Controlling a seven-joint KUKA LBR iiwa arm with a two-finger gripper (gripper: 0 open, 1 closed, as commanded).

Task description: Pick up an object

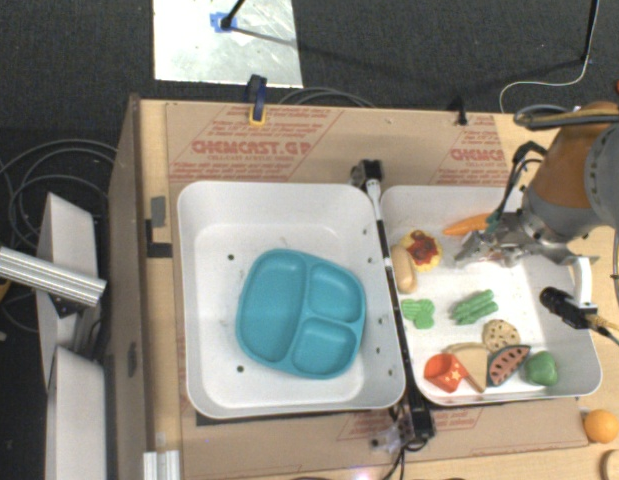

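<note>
Two white bins sit side by side on the bench. The left bin [204,218] carries a teal divided plate [300,313], lying a little toward its front right corner. Nothing there suits a pinch grasp, so the pick belongs in the right bin [579,368], where the toy food is scattered.

Going from its left wall: a pale sausage-like piece [401,268] lies along that wall, with a red and yellow piece [422,249] just beside it. Below them sits a green leafy piece [419,313], and near the front left corner a red pepper [445,372]. Mid-bin lie a bunch of green beans [474,307], a cookie [500,333] and a watermelon slice [507,364]; a green round piece [541,369] rests near the front right corner. An orange carrot [467,225] lies toward the back edge.

The gripper [486,250] hangs low near the back of the right bin, just beside the carrot. Whether its jaws are spread or pressed together I cannot tell, as the metal blurs together there.

To do this step well, I would pick a piece standing apart from its neighbours; the green beans or the carrot look good. Centre the jaws across the narrow width, descend straight, and close only once the tips straddle it. The crowded front cluster risks nudging several pieces at once.
</note>
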